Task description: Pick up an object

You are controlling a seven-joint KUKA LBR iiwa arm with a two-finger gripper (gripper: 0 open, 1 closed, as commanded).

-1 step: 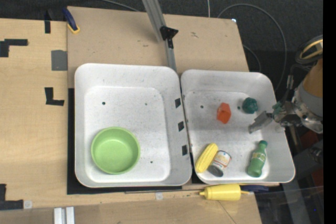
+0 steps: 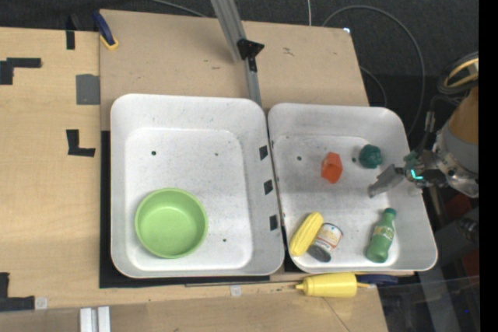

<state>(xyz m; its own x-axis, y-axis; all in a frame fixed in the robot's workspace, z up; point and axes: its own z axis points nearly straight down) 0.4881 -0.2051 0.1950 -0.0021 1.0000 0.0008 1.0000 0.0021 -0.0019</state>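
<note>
We cannot tell whether the fingers (image 2: 387, 181) are open or closed; they hover over the right bin (image 2: 405, 128), holding nothing we can see. Near them we see a dark green ball (image 2: 369, 156), an orange block (image 2: 332, 167), a green bottle (image 2: 380, 236), a yellow corn cob (image 2: 306, 234) and a small can (image 2: 327, 239).

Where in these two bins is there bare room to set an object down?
Left bin: bare everywhere except the green bowl in its near-left corner. Right bin: bare along the far wall; crowded near the corn, can and green bottle.
</note>
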